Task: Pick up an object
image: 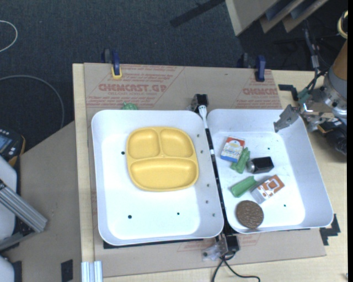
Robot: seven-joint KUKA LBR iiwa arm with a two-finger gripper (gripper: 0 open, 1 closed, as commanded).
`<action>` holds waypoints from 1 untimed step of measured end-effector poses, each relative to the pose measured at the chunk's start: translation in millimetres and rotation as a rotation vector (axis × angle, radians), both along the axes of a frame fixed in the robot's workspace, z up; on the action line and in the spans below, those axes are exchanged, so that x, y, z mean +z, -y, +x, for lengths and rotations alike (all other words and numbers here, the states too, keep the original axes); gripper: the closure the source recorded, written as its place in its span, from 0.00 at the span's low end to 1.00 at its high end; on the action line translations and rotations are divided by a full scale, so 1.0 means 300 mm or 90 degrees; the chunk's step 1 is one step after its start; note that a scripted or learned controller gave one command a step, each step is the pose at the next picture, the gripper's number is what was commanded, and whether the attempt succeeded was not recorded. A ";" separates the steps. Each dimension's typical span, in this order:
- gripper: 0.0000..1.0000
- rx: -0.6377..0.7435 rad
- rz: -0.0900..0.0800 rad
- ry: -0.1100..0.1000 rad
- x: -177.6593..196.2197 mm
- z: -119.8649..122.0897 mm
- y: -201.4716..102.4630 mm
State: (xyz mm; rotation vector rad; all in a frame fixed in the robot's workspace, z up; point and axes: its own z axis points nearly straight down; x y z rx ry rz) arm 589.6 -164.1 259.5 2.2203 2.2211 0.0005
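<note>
objects (251, 173) in bin, well apart from fingers (285, 119)

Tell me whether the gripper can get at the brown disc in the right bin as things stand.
Probably yes. The brown disc lies flat and uncovered near the bin's front edge, apart from the other items. The gripper sits at the bin's far right corner, with open space between.

A dark blue-grey carpet (83, 33) covers the floor around the bench from nine o'clock through twelve. A thin pale cable (52, 88) loops across it at ten o'clock. The bench top is a brown board (165, 88) printed with red lettering, held at its far edge by two blue clamps, one at eleven o'clock (115, 60) and one at one o'clock (260, 67). A light wooden piece of furniture (259, 14) stands at one o'clock. An aluminium rail (22, 212) lies at eight o'clock.
</note>
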 end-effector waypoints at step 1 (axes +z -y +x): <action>0.00 0.000 0.003 -0.009 -0.447 -0.032 -0.082</action>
